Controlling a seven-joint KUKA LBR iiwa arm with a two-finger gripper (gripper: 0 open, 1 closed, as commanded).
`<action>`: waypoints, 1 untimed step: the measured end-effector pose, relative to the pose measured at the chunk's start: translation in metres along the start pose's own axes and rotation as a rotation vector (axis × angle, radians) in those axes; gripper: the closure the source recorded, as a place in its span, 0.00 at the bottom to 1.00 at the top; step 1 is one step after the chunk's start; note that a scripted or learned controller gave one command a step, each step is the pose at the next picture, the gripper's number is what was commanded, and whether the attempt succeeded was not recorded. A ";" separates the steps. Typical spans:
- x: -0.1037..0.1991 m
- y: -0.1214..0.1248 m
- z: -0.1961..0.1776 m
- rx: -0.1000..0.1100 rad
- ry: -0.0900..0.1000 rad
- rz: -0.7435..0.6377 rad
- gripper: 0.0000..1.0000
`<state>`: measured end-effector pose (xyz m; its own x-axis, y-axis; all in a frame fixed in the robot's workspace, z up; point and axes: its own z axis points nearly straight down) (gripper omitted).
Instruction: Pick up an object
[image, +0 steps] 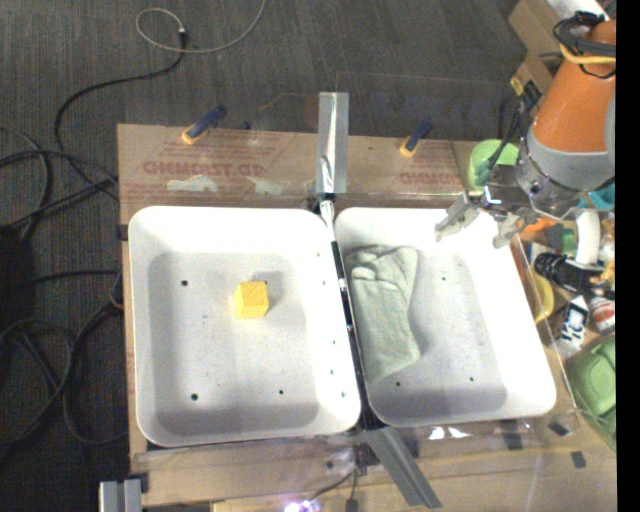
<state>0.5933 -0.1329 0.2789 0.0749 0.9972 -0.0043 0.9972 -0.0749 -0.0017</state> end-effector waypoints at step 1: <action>0.077 0.003 0.050 0.001 0.004 -0.055 0.00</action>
